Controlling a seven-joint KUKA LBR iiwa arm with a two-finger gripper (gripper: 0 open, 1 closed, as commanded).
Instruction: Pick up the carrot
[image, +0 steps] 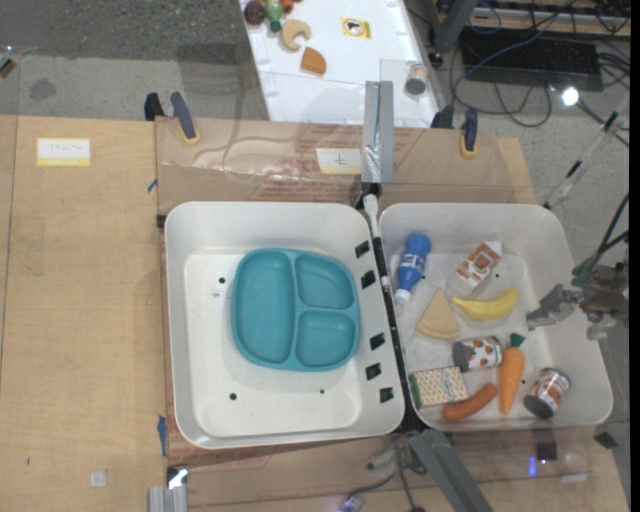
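The grey two-finger gripper (553, 306) enters at the right edge, over the right rim of the right-hand shallow white bin (578, 262), with little of the arm behind it visible. It sits above and to the right of the orange toy carrot with a green top (510, 377), apart from it. Whether the gripper is spread or closed cannot be told at this size; nothing is seen held in it.

The carrot lies nearly upright in the lower right part of the right bin, green top uppermost. Beside it lie a reddish-brown sausage (470, 403), a small red-and-white can (478, 353) and a metal tin (547, 392). Farther up are a yellow banana (487, 305), a tan wedge (438, 318), a blue-and-white bottle (410, 265) and a small carton (479, 264).

The left-hand white bin (190, 330) holds a teal plastic plate with three compartments (295, 308). Both bins rest on brown cardboard (250, 170) over a light wooden bench (75, 300); a white table (330, 45) stands behind.
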